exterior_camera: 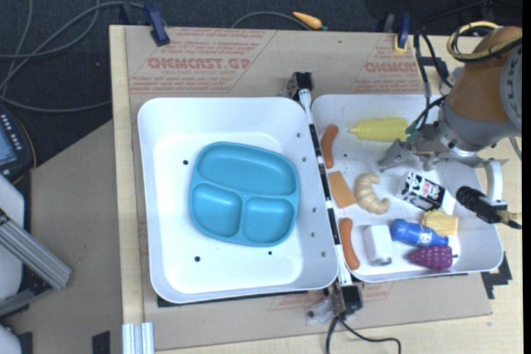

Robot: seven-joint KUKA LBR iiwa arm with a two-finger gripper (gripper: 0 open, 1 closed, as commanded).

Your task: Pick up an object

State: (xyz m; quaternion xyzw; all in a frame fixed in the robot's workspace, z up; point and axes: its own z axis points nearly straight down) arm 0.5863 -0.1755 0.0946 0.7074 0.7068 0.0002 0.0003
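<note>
Clutter crowds the right bin [489,257], where the hand [415,152] hovers beside the yellow corn [379,128], apparently grasping nothing; its spread is unclear. Croissant [371,192] and black-and-white packet [423,191] lie just beside, so a descent could nudge neighbours or close on air.

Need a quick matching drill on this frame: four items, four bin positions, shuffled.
Items:
1. blue divided plate
2. yellow corn
3. purple grapes
4. croissant

Places:
A. right bin, far edge
B. left bin, centre
C. right bin, middle
D. right bin, near corner

Pairs: 1-B, 2-A, 3-D, 4-C
</note>
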